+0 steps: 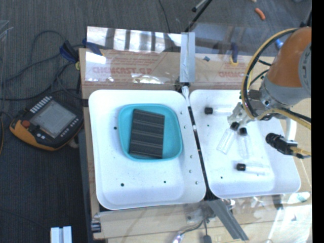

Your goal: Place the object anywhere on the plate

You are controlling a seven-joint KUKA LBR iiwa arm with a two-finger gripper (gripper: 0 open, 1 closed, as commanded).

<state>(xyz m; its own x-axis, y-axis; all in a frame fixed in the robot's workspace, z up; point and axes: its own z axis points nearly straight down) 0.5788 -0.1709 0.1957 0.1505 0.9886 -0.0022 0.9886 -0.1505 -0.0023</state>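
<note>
a: dark grey floor all round the table (152, 212), cables trailing over it, and a control pendant (48, 123) with a screen lying at the left. what's on the table itself?

b: two white bins side by side. the left bin (101, 151) holds a teal plate (174, 135). a dark ribbed block (147, 133) lies flat on the plate, roughly in its middle.

a: and the arm?

b: the arm (296, 49) comes in from the right and is cut off by the edge, past its orange band. the gripper (237, 119) hangs over the far-left part of the right bin (273, 178), well apart from the block.

a: open or closed?

b: can't tell. it's small and blurred against the white.

a: anything by it?

b: clear vials with black caps. a pair of vials (226, 140) lies just on the near side of the gripper, caps close to it. whether they touch it i can't say. a far vial (215, 110) lies toward the bin's far-left corner, and a near vial (249, 169) lies toward its near side. their clear bodies almost vanish against the bin.

a: beyond the bins?

b: a cardboard sheet (131, 70) under shiny wrap, its print too blurred to read.
</note>
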